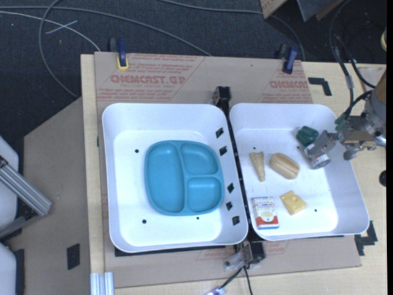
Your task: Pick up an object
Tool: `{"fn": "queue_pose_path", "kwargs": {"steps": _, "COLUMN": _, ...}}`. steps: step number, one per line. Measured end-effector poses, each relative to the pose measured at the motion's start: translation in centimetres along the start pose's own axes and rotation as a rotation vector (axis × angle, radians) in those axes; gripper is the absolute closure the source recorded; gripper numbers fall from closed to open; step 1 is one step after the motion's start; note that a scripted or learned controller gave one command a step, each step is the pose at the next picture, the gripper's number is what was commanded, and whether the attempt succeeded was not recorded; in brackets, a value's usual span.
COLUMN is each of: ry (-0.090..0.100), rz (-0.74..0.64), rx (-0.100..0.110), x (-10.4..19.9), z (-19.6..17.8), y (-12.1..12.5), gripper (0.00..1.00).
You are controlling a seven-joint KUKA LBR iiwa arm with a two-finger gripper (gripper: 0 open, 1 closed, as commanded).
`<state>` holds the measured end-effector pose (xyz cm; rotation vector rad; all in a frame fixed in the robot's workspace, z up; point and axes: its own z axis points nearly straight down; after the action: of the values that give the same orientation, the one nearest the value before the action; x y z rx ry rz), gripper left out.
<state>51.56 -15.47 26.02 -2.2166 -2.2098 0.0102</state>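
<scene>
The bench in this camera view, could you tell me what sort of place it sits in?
Probably a robotics lab test bench: two white bins clamped to a printed board, toy food such as a bread roll, and loose cables on dark floor.

Pincer (320, 150) over right bin (344, 192), beside green object (306, 133)

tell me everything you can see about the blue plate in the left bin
The blue plate is a light blue tray with rounded corners that looks like smooth plastic. It is split into three compartments: one large on the left, two smaller on the right. It lies flat, slightly rotated, near the middle of the left bin, resting on the bin floor. Nothing sits in it or touches it otherwise.
</scene>
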Motion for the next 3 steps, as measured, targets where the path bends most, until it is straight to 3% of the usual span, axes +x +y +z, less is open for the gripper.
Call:
{"fn": "queue_pose_path", "kwargs": {"steps": 1, "ry": -0.003, "rz": -0.003, "rx": -0.012, "x": 0.0, "z": -0.6, "y": 0.2, "gripper": 0.00}}
{"fn": "queue_pose_path", "kwargs": {"steps": 3, "ry": -0.001, "rz": -0.003, "rx": -0.006, "x": 0.7, "z": 8.1, "y": 0.5, "gripper": 0.00}}
